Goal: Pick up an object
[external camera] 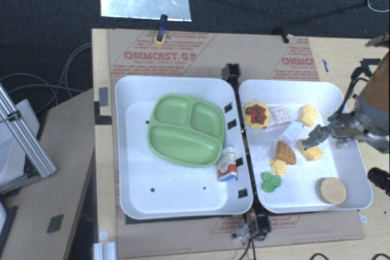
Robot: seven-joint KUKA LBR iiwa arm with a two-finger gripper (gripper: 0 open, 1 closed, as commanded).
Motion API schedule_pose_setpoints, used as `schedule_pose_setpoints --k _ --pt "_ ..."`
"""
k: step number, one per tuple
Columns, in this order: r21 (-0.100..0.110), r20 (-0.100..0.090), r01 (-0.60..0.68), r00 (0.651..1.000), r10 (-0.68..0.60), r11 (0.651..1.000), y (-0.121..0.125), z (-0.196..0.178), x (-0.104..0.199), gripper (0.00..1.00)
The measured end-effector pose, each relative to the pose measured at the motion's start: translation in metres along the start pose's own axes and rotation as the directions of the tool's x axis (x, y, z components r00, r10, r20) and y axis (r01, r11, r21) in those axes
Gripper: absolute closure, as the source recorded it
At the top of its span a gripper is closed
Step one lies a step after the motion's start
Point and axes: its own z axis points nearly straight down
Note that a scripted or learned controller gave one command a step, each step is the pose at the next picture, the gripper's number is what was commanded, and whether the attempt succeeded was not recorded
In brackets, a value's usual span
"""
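The right bin holds several toy foods. There is a round pizza piece, a pale packet, a yellow corn piece and a brown waffle piece. A small yellow piece, a green broccoli piece, a tan round disc and a yellow wedge lie there too. My gripper reaches in from the right, low over the bin. It is just above the yellow wedge and to the right of the waffle piece. I see nothing held in it.
The left bin holds a green divided plate and a small red-and-white can against the wall between the bins. The arm's grey body hangs over the right bin's right rim. Cardboard lies under both bins.
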Motion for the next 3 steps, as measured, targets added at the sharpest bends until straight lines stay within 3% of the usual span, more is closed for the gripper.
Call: schedule_pose_setpoints --k 3 --pt "-0.001 -0.001 -0.003 1.000 0.003 1.000 -0.007 0.135 -0.002 0.00"
